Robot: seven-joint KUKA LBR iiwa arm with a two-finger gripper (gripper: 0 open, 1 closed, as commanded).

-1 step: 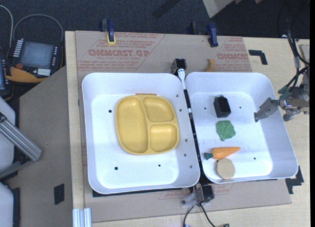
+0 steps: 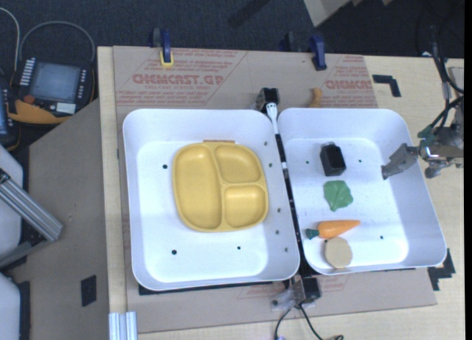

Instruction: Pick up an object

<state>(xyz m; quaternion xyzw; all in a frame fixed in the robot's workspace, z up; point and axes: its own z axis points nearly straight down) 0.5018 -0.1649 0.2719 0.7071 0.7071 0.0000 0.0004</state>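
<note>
You're looking at the counter [image 2: 110, 184] with two white bins side by side. The left bin [image 2: 147, 257] is holding a yellow divided plate [image 2: 220, 185], sitting about centre; three compartments, lying flat.

The right bin [image 2: 383, 220] is carrying four candidate objects in a rough column left of centre: a black block [image 2: 332, 158] furthest up; a green leafy piece [image 2: 338, 195] just below it, apart from it; an orange carrot [image 2: 335, 228] lying crosswise below that, green end pointing left; a round tan disc [image 2: 338, 253] touching or just beside the carrot's underside, near the bin's lower rim.

The gripper [image 2: 402, 160] is sitting over the right bin's right rim, well apart from all four objects; nothing is lying between the fingers. Can't tell whether the fingers are open or closed; too small and dark against the rim.
</note>
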